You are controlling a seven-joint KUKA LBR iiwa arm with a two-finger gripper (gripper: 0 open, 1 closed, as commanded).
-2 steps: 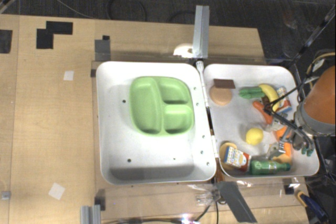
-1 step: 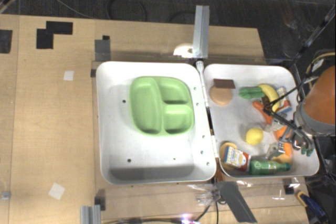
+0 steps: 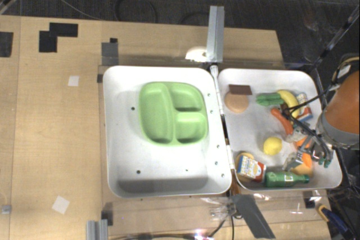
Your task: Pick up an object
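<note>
Green tray [image 3: 171, 112] in left bin [image 3: 121, 121], well apart from the work. In right bin [image 3: 250, 78], green bottle [image 3: 287, 179] at near edge, long axis left to right. Gripper [image 3: 306, 154] poised just far-right of it, over orange pieces; jaws' state: cannot tell.

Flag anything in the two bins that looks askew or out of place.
Nothing looks spilled or damaged. The green bottle lies on its side along the near edge of the right bin, amid jumbled items. The green tray sits alone, slightly skewed, in the left bin.
</note>
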